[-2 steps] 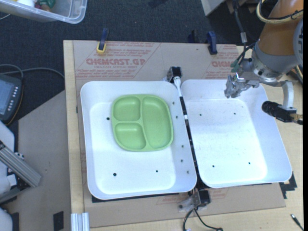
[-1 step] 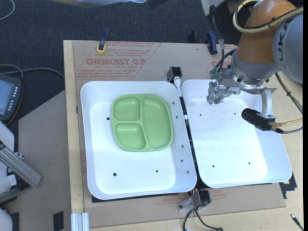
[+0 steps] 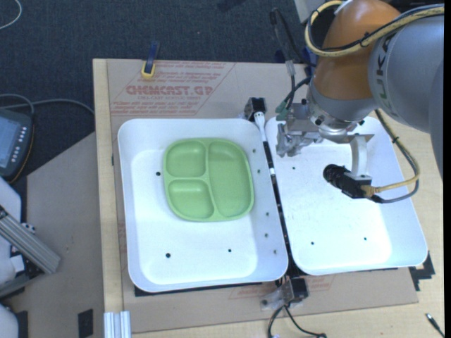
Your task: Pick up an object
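Observation:
A light green plate (image 3: 208,179) with three compartments lies flat in the left bin (image 3: 144,217), toward its back half. My gripper (image 3: 290,145) hangs over the back left corner of the right bin (image 3: 338,231), just right of the wall between the two bins. Roughly a hand's width separates it from the plate's right edge. I see nothing held in it. The arm's orange band and grey wrist hide the bin's back edge.
A black cable fitting (image 3: 344,178) juts from the wrist over the middle of the right bin. A black clamp (image 3: 254,108) sits at the back where the bins meet. The bins rest on a cardboard sheet (image 3: 176,86) bearing a blue-and-yellow clip (image 3: 149,62).

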### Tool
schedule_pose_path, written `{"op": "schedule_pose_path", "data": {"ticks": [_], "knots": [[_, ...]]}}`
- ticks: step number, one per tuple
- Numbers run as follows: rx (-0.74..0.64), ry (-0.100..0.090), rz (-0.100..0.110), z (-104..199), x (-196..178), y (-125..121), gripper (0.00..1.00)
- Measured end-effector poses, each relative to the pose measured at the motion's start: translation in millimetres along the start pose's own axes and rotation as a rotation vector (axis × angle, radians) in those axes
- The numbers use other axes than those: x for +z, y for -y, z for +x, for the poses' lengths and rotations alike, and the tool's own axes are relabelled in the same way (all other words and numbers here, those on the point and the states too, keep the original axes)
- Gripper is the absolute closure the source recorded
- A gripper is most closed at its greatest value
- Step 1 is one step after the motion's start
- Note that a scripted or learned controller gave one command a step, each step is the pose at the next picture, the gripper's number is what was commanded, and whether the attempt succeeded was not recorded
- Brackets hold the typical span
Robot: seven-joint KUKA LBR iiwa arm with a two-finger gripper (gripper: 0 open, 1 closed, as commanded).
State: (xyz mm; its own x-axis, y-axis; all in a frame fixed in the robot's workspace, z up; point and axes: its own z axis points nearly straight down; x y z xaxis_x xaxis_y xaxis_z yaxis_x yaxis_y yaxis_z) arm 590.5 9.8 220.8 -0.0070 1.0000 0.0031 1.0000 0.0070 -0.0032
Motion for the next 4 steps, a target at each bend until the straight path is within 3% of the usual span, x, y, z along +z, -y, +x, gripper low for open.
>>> {"op": "schedule_pose_path", "data": {"ticks": [1, 4], "knots": [[0.002, 0.000, 0.000, 36.3, -13.7, 19.0, 1.00], [0.007, 0.003, -0.005, 31.4, -5.3, 4.4, 1.00]]}}
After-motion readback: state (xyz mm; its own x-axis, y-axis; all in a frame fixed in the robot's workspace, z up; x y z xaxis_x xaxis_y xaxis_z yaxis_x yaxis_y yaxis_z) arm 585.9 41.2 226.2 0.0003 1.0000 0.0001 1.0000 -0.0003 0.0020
